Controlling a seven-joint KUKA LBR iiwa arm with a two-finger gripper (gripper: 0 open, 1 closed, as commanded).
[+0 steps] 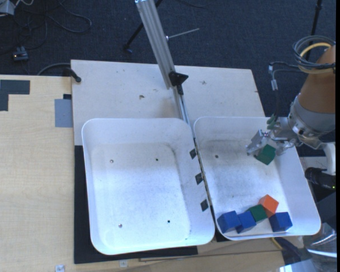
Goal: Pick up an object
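Five blocks [255,215] cluster at the right bin's [238,234] near edge, while the end effector [265,147] grips a green cube [266,154].

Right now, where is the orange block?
The orange block lies in the right bin near its front edge, among two blue blocks and a green block, beside another blue block.

claw [264,146] grips green cube [266,154] above right bin [238,130] | loose blocks [255,215] at near edge
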